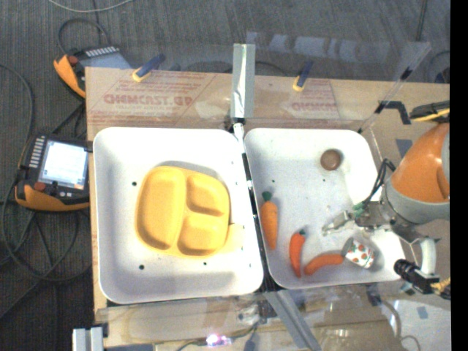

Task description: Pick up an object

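The right bin (307,148) holds several small items. An orange carrot (269,223) with a green top lies by its left wall. A red-orange pepper (296,252) stands next to an orange sausage-shaped piece (322,263) near the front wall. A white piece with red spots (359,254) lies at the front right, and a brown round piece (331,159) sits at the back. My gripper (335,224) hangs low over the bin's right part, just above and left of the spotted piece, with nothing visibly in it.
In the left bin (110,269) lies a yellow divided tray (184,210). The grey arm with its orange band (428,168) comes in over the right bin's right wall. A handheld pendant (57,172) sits off the bench at left.
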Motion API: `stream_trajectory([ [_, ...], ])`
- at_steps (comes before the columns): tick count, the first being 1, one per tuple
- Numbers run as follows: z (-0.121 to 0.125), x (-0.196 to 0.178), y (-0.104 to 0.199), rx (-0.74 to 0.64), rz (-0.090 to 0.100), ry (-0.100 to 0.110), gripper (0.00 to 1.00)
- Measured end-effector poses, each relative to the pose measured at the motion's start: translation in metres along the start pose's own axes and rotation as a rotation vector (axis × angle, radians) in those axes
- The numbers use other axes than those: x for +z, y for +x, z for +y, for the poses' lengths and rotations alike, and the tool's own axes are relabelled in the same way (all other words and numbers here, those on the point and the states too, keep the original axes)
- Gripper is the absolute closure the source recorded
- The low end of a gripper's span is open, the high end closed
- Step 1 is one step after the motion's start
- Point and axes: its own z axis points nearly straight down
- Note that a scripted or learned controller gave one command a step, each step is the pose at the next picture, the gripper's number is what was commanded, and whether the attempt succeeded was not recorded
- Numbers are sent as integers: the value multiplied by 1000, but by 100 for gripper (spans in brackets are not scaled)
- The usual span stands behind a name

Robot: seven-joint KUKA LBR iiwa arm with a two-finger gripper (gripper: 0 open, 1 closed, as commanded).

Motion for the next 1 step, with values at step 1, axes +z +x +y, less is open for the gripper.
stream_trajectory([
  [1, 71, 11, 9, 120, 4, 6, 0],
])
